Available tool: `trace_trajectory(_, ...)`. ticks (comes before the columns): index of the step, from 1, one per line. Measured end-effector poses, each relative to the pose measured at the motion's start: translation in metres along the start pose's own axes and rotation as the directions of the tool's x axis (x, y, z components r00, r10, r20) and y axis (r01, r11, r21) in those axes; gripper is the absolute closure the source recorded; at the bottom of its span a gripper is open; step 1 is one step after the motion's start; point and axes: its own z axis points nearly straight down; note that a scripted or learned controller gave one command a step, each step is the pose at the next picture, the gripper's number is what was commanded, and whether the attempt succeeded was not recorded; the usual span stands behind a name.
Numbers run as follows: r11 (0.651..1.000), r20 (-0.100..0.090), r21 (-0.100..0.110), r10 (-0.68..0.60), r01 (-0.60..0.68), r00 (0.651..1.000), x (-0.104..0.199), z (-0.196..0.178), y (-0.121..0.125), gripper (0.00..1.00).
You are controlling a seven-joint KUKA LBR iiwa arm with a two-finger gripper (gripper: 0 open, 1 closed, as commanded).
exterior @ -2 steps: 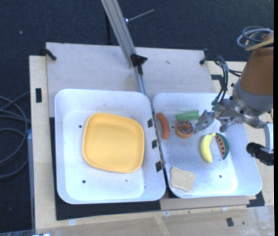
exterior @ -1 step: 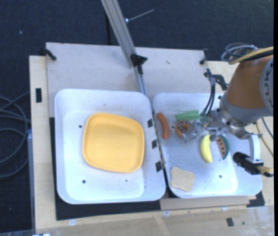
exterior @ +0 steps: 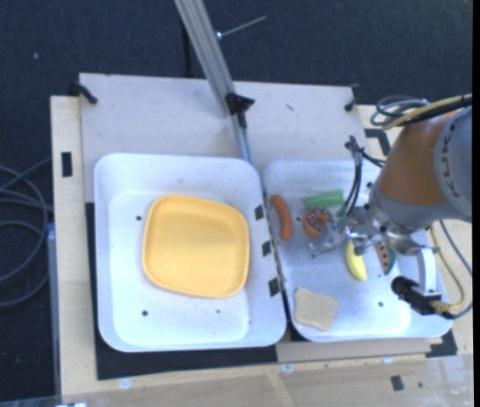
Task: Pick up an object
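A bread slice (exterior: pixel 315 309), banana (exterior: pixel 355 262) and sausage (exterior: pixel 281 216) share the right bin (exterior: pixel 367 325); gripper (exterior: pixel 335 234) state unclear.

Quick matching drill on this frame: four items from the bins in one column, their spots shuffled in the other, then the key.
Items:
1. yellow plate
2. hot dog
3. banana
4. bread slice

Places:
A. near corner of the right bin, toward its left side
B. middle of the left bin
C. right bin, just under the end effector
D. right bin, along its left wall

Pairs: 1-B, 2-D, 3-C, 4-A
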Motion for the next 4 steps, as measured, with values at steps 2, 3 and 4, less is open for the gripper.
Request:
trace_trajectory(2,1.0,0.0,-0.007,0.001,-0.001,1.0,-0.001,0.031,0.001,1.0)
trace_trajectory(3,1.0,0.001,-0.009,-0.001,0.001,1.0,-0.003,-0.029,-0.004,1.0)
trace_trajectory(4,1.0,0.001,-0.01,-0.002,0.002,1.0,0.005,-0.088,-0.002,1.0)
